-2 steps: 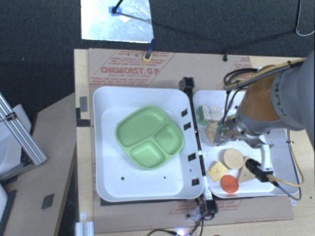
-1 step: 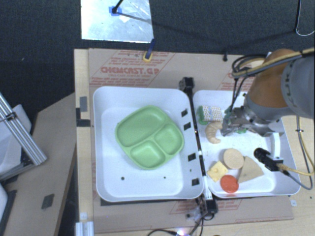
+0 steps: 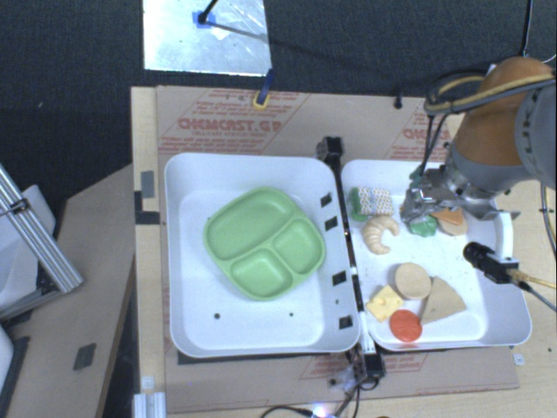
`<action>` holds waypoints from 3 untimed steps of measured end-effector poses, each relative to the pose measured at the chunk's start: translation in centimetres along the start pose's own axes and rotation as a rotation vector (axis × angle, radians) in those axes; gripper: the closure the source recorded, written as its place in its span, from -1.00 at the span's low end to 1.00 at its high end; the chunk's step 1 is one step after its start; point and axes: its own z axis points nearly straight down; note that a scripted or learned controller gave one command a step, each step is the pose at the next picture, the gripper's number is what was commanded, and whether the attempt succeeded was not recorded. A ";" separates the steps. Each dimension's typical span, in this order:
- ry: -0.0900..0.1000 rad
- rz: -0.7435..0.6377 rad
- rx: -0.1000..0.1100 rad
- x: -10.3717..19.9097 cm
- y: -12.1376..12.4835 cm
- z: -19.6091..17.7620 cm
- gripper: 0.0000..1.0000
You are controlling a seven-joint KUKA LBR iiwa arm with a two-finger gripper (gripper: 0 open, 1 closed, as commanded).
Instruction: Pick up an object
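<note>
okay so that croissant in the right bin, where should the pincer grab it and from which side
Judging from the camera view, grip the croissant across its thick middle, coming straight down from above. It lies flat as a curved crescent with tapering ends, so the middle gives most to hold. Close across the narrow width. The corn piece and the green item sit near, so a vertical approach looks safest.

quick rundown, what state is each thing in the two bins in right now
green divided plate: flat in the left bin, nothing in its compartments
croissant: loose in the right bin
corn piece: lying by the divider
round bun: flat
wedge slice: flat, touching the bun
cheese: beside the tomato
gripper: low over a green item
</note>
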 end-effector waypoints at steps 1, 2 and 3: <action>0.000 -0.001 0.001 0.0 0.2 -3.5 1.00; 0.001 -0.002 0.001 1.2 2.8 -4.1 1.00; 0.000 0.003 0.005 1.0 2.2 -2.2 1.00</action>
